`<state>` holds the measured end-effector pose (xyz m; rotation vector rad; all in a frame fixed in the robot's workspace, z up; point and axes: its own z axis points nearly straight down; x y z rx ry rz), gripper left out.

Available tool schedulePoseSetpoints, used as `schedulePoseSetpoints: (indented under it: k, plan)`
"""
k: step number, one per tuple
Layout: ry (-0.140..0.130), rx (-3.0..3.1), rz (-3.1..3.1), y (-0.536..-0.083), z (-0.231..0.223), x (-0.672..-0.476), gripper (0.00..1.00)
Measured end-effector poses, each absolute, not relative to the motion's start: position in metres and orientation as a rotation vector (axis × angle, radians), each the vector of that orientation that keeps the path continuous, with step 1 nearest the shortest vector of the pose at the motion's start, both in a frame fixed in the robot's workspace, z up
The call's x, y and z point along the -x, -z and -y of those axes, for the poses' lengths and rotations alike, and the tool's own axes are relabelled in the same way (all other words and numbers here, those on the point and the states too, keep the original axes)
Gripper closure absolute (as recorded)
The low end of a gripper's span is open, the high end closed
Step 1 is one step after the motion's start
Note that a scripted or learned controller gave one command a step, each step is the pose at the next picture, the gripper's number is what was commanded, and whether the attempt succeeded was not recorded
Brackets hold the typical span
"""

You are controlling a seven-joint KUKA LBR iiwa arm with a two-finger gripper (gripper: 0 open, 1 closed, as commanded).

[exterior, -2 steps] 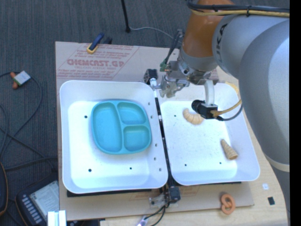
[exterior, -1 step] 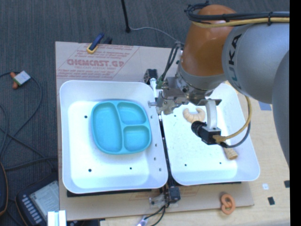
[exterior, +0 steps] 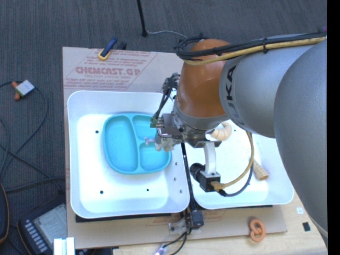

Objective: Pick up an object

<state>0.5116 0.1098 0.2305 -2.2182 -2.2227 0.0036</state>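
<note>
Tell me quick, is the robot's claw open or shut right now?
Gripper: cannot be told. It sits low over the right edge of the blue divided plate in the left bin, with the wrist blocking the view.

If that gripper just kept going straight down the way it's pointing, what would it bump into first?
Most likely the blue tray in the left bin. The gripper hangs over the tray's right edge, pointing down. Height is hard to judge from above, so it may already be close.

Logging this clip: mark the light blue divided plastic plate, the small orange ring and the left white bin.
Light blue divided plastic plate [exterior: 123,147], camera view, its large compartment.
Small orange ring [exterior: 257,229], camera view, its rim.
Left white bin [exterior: 87,193], camera view, bare floor.
</note>
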Motion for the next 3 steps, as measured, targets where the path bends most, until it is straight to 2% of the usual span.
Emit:
schedulePoseSetpoints:
  k: [1,2,3]
  plan:
    - [-0.004,2.223,2.219,-0.184,-0.024,-0.512,1.00]
    - [-0.003,2.224,2.219,-0.184,0.059,-0.491,1.00]
    - [-0.002,2.219,2.222,-0.184,0.012,-0.505,1.00]
